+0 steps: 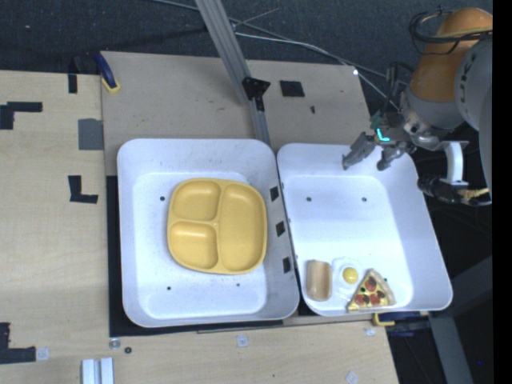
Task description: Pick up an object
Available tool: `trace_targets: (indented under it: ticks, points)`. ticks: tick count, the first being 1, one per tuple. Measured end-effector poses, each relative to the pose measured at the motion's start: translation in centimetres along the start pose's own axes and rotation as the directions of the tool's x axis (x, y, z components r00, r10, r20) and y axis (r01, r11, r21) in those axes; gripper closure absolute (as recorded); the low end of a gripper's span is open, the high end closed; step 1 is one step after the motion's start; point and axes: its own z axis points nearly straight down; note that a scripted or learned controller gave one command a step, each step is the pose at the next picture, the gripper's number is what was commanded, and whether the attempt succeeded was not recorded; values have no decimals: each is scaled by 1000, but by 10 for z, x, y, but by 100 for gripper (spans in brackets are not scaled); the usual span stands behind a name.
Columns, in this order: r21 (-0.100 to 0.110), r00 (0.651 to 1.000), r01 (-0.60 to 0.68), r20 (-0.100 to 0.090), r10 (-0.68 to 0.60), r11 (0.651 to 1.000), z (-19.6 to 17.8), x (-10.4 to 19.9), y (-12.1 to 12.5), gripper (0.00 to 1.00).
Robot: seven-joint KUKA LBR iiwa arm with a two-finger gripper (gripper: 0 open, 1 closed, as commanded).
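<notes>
Red-topped pizza slice (371,291) beside fried egg (349,275), tan bread (318,279); gripper (368,158) jaws apart, empty.

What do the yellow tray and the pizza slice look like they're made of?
The yellow tray looks like moulded plastic with a matte finish: one even colour, rounded dividers, soft sheen. The pizza slice is probably toy plastic or rubber, going by its flat painted red dots; it is too small to be sure.

the grey two-finger gripper (370,157) is seen spread open over the right white bin's (416,214) far rim, nothing between its fingers; a pizza-slice toy (371,291) lies well apart, below them.
</notes>
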Motion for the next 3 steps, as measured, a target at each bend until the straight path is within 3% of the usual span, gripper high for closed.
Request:
trace_targets:
  ticks: [1, 3]
  points:
    - [-5, 1000, 1, 1, -1, 1000, -2, 0, 1, 0]
    - [-2, 1000, 1, 2, -1, 1000, 111, 0, -15, 0]
